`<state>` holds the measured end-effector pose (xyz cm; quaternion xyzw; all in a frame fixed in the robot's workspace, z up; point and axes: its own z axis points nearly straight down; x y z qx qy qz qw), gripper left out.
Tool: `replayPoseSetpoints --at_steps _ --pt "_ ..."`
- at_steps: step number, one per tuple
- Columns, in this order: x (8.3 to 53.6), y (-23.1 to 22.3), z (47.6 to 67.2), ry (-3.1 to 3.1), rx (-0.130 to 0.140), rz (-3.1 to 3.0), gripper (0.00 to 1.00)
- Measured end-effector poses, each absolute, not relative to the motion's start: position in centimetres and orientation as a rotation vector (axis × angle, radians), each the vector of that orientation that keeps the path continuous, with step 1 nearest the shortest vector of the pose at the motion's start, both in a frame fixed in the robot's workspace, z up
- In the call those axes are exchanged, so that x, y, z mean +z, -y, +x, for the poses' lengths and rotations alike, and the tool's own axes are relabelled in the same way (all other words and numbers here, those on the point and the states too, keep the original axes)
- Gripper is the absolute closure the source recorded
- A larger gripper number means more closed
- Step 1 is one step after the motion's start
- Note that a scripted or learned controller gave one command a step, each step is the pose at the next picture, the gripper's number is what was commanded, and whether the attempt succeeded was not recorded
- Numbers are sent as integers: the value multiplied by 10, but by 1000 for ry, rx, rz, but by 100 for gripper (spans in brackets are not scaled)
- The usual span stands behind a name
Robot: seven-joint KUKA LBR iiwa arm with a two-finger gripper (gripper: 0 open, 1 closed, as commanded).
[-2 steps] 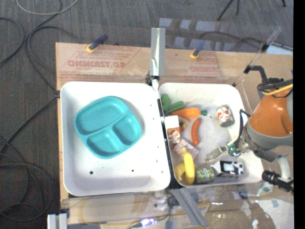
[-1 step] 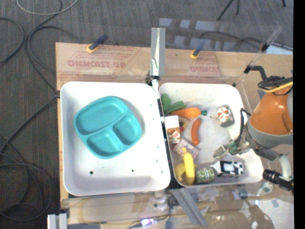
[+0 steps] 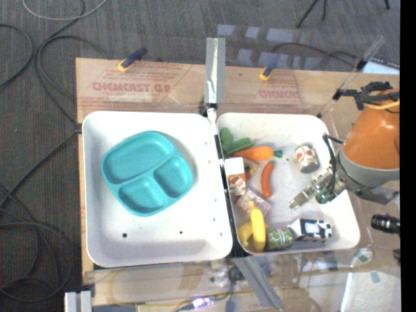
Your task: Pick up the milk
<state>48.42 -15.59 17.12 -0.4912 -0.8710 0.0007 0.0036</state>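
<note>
Dark carpet with loose cables surrounds the bench point(image 3: 149, 86), which carries two white bins side by side. One teal divided plate point(image 3: 148, 172) lies in the left bin point(image 3: 97, 239). The right bin point(image 3: 286, 121) holds the clutter. One milk carton point(image 3: 235, 177) lies against that bin's left wall, its long axis running near to far, its white top end toward the far side; below it sits a wrapped packet. Also there: one green vegetable point(image 3: 233, 142), one carrot point(image 3: 255, 153), one red sausage point(image 3: 266, 179), one banana point(image 3: 258, 227), one green-labelled can point(image 3: 281, 238), one small red-and-white can point(image 3: 305, 157) and one dark-and-white packet point(image 3: 316, 229).

Reaching in from the right, the arm's gripper point(image 3: 305, 197) hangs over the right part of that bin, well apart from the milk carton. Whether the jaws are apart or together cannot be told; nothing is seen between them.
</note>
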Motion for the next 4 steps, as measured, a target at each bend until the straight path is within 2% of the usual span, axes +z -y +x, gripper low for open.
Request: replayPoseSetpoints --at_steps 1,2,3,4 --pt "202 124 484 2843 3 -1322 100" --pt "193 107 484 2904 3 -1179 100" --pt "132 222 485 3028 -3 -822 100" --pt "104 181 525 3041 -4 -768 100"
